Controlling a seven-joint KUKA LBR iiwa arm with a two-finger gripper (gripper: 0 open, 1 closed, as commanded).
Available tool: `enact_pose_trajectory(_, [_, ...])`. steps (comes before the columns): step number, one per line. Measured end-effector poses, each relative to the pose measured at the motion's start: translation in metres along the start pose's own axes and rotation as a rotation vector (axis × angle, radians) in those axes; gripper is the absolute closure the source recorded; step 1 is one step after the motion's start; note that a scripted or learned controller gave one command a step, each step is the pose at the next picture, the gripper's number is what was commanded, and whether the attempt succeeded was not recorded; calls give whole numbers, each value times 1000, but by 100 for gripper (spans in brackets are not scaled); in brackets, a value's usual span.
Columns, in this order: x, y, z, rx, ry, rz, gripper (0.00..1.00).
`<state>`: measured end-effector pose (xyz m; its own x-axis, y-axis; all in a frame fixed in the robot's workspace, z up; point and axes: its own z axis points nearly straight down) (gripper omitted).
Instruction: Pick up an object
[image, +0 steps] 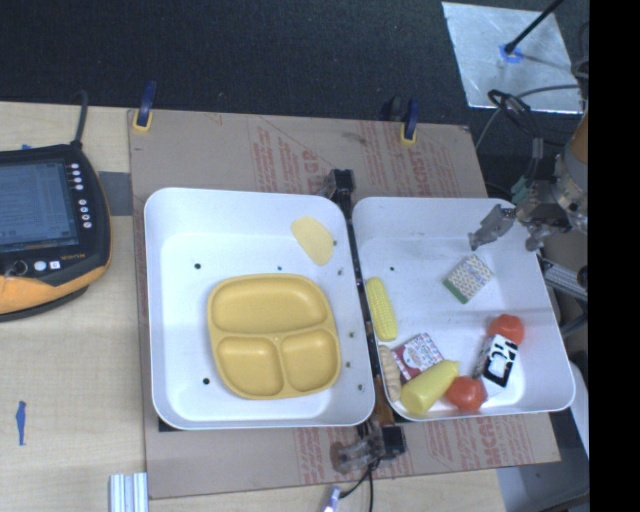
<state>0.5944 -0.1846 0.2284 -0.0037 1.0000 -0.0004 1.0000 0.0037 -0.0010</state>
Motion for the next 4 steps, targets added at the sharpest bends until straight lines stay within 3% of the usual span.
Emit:
enact_pose_trajectory(1, [-11, -2, 128, 5, 0, -1, 0])
enact_pose_trajectory(2, [-11, -2, 117, 4, 0, -4, 100])
enact_pose_trajectory(3, [66, 27, 93, 2, 0, -3, 100])
enact_pose_trajectory(4, [26, -40, 27, 2, 0, 1, 100])
